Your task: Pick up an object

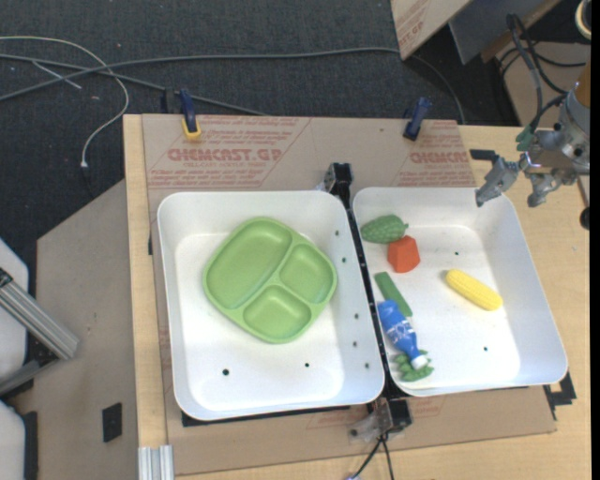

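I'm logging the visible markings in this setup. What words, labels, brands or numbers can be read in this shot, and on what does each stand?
"CHEMCAST GP", red print on the brown sheet under the bins, above the left bin.
"CHEMCAST", same red print, partly cut off, above the right bin.
Blue bottle: its label is too small to read.
Cardboard box at the top edge: reddish marks, too blurred to read.
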